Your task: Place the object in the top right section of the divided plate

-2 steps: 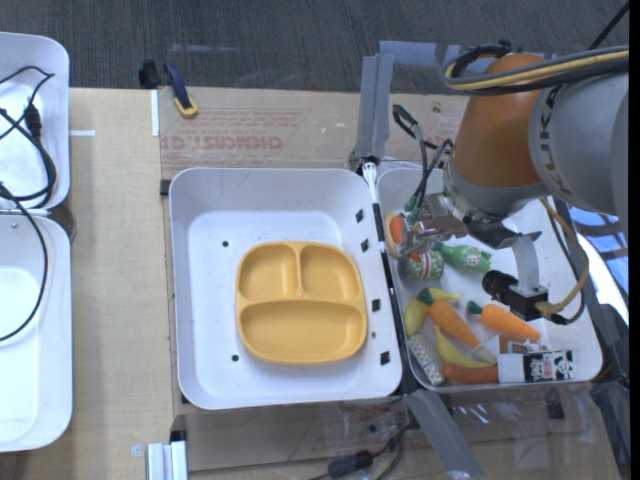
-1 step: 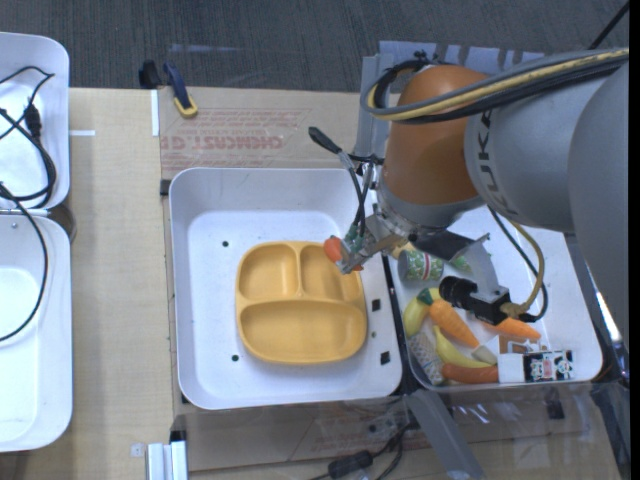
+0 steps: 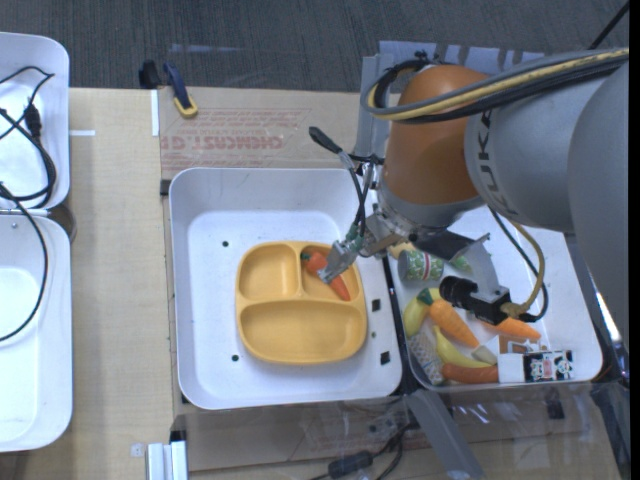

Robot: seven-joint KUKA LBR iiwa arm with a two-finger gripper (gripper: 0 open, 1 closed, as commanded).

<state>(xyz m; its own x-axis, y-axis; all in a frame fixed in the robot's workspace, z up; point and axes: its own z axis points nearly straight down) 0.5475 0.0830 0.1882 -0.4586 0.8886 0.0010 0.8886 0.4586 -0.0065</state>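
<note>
While the grey arm with its orange band reaches in from the right, its hand [image 3: 340,261] sits low over the top right section of the yellow divided plate [image 3: 300,304]. A small orange carrot [image 3: 334,276] lies in that section, touching or just under the fingertips; whether the fingers are apart or clamped on it cannot be told. The plate rests in the left white bin [image 3: 205,298] on the counter. The right bin [image 3: 590,308] holds a heap of toy food, including carrots and a banana.
</note>
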